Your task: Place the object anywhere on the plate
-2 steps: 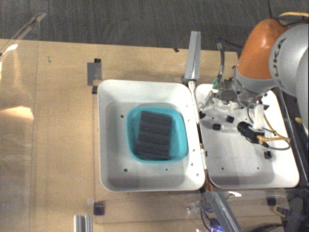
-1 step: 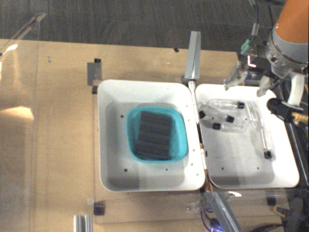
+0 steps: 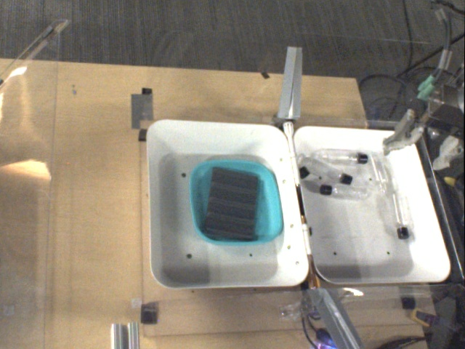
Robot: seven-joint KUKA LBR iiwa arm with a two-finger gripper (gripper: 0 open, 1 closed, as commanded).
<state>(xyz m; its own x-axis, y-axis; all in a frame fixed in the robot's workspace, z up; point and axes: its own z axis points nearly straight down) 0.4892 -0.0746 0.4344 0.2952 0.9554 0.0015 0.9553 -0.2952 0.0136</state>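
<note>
A dark grey ribbed rectangular block (image 3: 232, 202) lies flat on the teal plate (image 3: 272, 211), covering most of its middle. The plate sits in the left white bin (image 3: 166, 217), slightly toward the bin's right side. Nothing is touching the block.
The right white bin (image 3: 363, 249) holds several clear plastic tubes with black caps (image 3: 341, 174) along its far side and right wall. A slanted grey metal piece (image 3: 402, 131) and cables (image 3: 443, 100) crowd that bin's far right corner. A grey post (image 3: 291, 82) stands behind the bins.
</note>
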